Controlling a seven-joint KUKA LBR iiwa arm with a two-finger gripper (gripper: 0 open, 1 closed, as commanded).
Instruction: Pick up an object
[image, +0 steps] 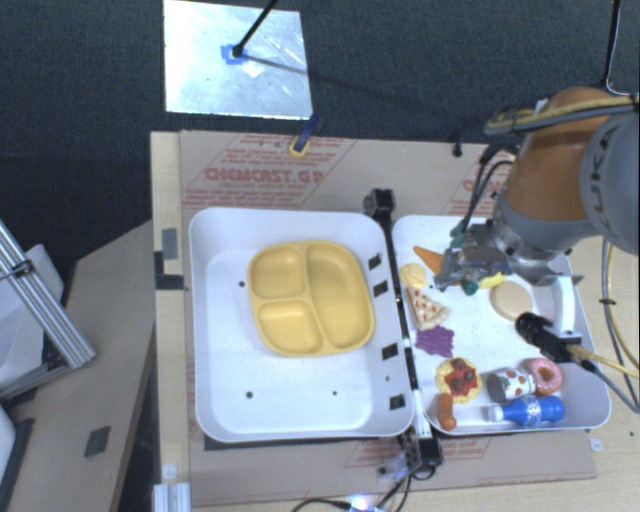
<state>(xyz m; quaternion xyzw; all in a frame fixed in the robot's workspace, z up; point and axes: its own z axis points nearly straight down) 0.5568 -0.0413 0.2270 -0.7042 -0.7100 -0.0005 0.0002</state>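
My gripper (460, 277) hangs low over the upper middle of the right bin (580, 415), just right of an orange carrot-like piece (429, 257) and above a pizza slice (427, 307). A pale yellow piece (412, 274) lies left of it. A tan round piece (513, 298) sits to its right. Lower in the bin lie a purple piece (435, 341), a small round pizza (459, 378), a red and white can (514, 383), a pink donut (546, 374), a blue bottle (527, 410) and a sausage (445, 411).
The left bin (215, 390) holds a yellow divided plate (308, 297). A black divider (393, 300) runs between the bins. The arm's grey and orange body (560, 170) covers the right bin's upper right. A metal sheet (238, 60) lies beyond the bench.
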